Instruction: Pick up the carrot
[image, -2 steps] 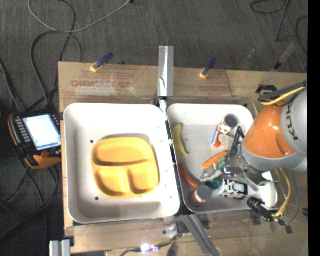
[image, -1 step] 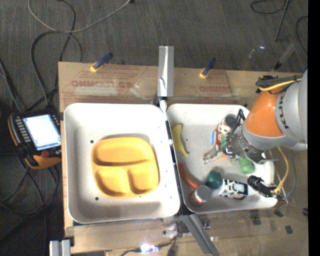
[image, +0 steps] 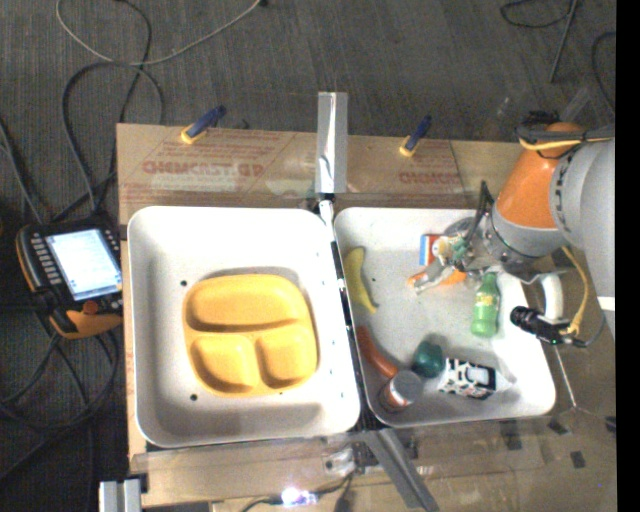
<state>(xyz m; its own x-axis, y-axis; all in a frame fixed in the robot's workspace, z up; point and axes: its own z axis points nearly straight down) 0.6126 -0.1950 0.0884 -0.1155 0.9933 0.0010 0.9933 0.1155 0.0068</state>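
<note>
Reaching in from the right, the gripper (image: 440, 272) hangs over the upper middle of the right bin (image: 540, 400), its fingers clamped on the carrot (image: 443, 273), which lies nearly level with its long axis running left-right and its thin tip pointing left and a little down. A banana (image: 359, 279) lies by that bin's left wall, a green bottle (image: 485, 308) just right of the gripper, and a yellow tray (image: 252, 333) sits in the left bin (image: 150, 300).

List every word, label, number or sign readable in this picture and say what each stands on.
Red stencilled print on the brown cardboard sheet behind the bins: too blurred to read.
Second red print on its right part: too blurred.
Lit screen of the black handheld pendant: too small.
Black-and-white patterned packet in the right white bin: no legible text.
</note>
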